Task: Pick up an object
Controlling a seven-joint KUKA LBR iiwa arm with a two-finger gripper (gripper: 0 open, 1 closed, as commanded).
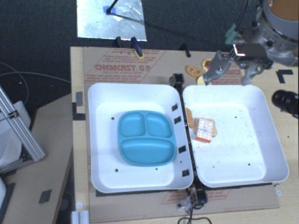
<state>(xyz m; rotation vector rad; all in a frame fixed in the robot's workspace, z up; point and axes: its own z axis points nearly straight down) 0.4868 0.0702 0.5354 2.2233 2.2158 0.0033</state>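
Since the small orange-and-white packet [204, 129] lies flat near the left wall of the right bin [261, 171], you likely face something light, thin and crinkly; pinch across its short sides. Gripper [230, 74] hovers above the bin's far rim, fingers spread wide, holding nothing.

Even overhead light, soft shadows, glare on foil sheet [111, 12], slight overall blur.

A divided tray [146, 138] lies in the left bin [100, 125]; a small packet [204, 129] lies in the right bin [252, 139].
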